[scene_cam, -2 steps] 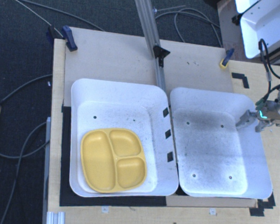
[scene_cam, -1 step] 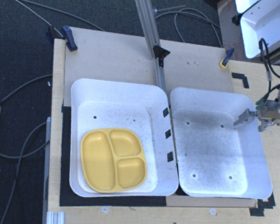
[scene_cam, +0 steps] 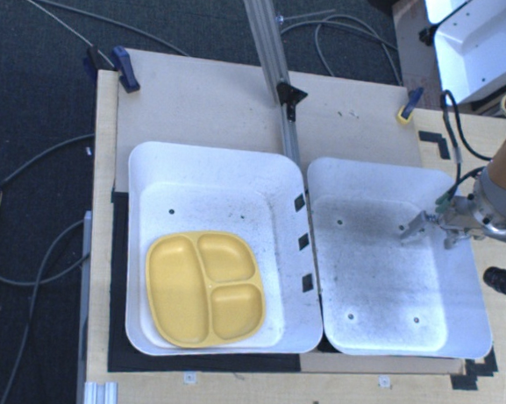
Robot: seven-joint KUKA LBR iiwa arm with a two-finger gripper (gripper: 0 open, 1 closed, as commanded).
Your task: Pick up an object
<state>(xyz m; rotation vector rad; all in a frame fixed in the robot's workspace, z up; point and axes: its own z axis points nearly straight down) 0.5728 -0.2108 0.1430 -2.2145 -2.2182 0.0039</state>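
A robotics lab: clamped wooden bench (scene_cam: 209, 105), loose cables (scene_cam: 46, 249) on dark carpet, aluminium camera post (scene_cam: 267, 40).

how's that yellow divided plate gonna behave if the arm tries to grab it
The yellow divided plate looks like moulded plastic, so probably stiff and light. It lies flat and low in the left bin, so it likely offers only its thin rim. Its smooth, glossy surface may slip; rolling seems unlikely.

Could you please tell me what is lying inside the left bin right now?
A yellow divided tray with three compartments lies in the left bin, toward its front. Whatever lies beneath the tray is covered.
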